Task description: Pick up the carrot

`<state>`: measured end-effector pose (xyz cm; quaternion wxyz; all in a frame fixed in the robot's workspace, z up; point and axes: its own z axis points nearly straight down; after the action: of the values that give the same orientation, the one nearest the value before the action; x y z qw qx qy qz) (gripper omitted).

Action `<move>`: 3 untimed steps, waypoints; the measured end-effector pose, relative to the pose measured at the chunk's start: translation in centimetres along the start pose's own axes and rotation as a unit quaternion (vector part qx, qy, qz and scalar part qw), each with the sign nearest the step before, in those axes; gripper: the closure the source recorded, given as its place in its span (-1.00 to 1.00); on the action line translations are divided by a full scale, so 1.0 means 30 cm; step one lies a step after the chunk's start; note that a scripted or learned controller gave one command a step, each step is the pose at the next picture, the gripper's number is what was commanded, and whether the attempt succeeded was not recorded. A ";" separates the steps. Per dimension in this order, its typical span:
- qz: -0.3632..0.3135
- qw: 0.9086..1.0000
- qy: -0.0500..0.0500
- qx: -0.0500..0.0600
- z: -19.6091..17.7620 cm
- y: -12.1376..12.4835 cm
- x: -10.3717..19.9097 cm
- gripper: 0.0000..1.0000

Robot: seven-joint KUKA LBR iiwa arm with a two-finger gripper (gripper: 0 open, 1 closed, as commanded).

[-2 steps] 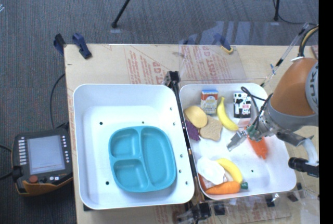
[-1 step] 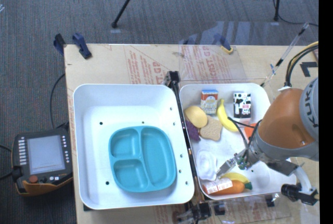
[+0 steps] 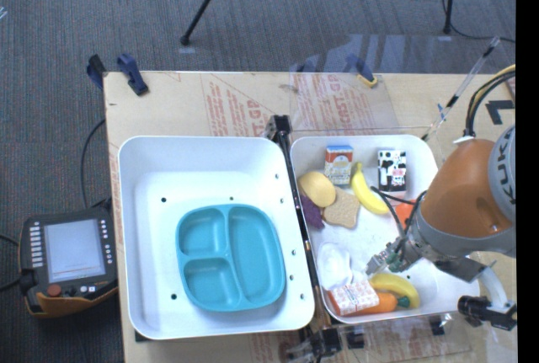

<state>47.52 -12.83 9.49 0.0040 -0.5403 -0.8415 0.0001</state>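
1. You see a cardboard-topped bench point(image 3: 253, 100) on dark grey carpet, with tripod legs behind it and a teach pendant point(image 3: 67, 256) at its left.
2. The left bin point(image 3: 139, 184) holds a blue divided plate point(image 3: 229, 256).
3. The carrot point(image 3: 386, 301) lies at the right bin's point(image 3: 421, 146) front edge, just below the gripper point(image 3: 396, 256); whether the pincer is wide or narrow, you cannot tell.

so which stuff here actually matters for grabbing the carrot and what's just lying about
Belongs to the job:
- carrot, at the right bin's near edge
- end effector, low over the right bin

Just lying about:
- teal divided plate in the left bin
- banana
- small red carton
- cow-print carton
- cracker
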 end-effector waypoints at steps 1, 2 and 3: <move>0.014 1.000 -0.006 -0.005 -0.386 -0.012 -0.047 1.00; -0.067 0.998 -0.001 0.001 -0.048 0.077 -0.344 1.00; -0.228 0.974 -0.007 -0.004 -0.418 0.133 -0.360 1.00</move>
<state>55.72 -21.03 21.94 -0.0038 -0.3339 -0.9426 -0.0005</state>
